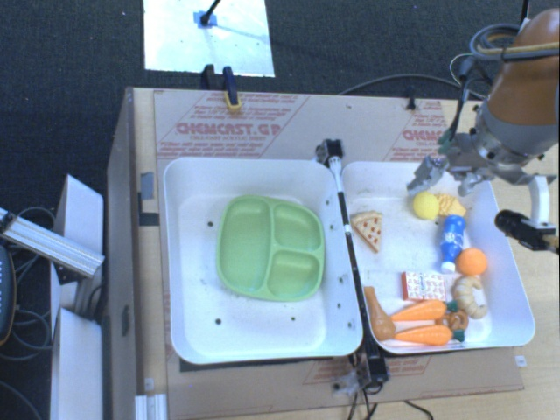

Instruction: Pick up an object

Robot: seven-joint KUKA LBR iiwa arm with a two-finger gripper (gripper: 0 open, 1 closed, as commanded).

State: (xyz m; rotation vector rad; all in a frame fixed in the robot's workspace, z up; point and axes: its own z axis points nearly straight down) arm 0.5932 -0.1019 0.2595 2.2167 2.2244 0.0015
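I'm looking down on a bench (262, 121) covered with a clear sheet printed in red lettering, standing on dark carpet, with a pale square panel (207, 24) on the floor beyond it. Two white bins sit side by side. The left bin (197, 322) holds a green divided plate (269, 248), lying flat. The right bin (516, 309) is crowded: a pizza slice (367, 230) near the divider, a yellow ball (425, 205), a blue bottle (451, 241), an orange ball (472, 262), a red-and-white block (423, 285), two carrots (423, 322) along the near edge, and a pale knobbly piece (470, 296) beside them. My gripper (449, 175) hangs over the far edge of the right bin, just above the yellow ball, fingers spread apart and nothing between them. The bottle and the ball sit close together right under it.
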